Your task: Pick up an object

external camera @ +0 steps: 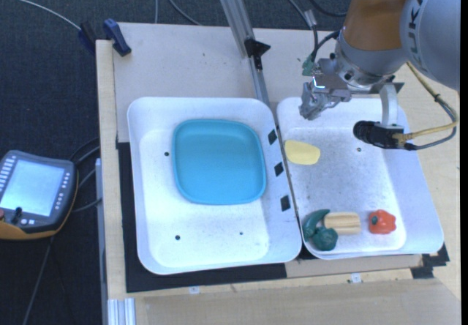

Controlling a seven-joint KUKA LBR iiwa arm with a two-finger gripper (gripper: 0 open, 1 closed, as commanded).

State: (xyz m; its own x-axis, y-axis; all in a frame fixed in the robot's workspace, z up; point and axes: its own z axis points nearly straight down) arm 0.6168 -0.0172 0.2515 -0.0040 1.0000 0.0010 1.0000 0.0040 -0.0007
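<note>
My gripper [313, 110] hangs over the far left corner of the right bin [409, 177], above and slightly right of a yellow lemon-shaped piece [302, 152]. No object shows between its fingers. Along the bin's near edge lie a dark green vegetable [320, 230], a tan block [342, 223] touching it, and a red tomato-like piece [381, 222].
The left bin [146, 170] holds a light blue square plate [219, 161]. A slanted metal rod [238, 16] crosses the bench behind the bins. A black cylinder with cable [376, 132] hangs from the wrist over the right bin. A handheld pendant [33, 192] sits off-bench left.
</note>
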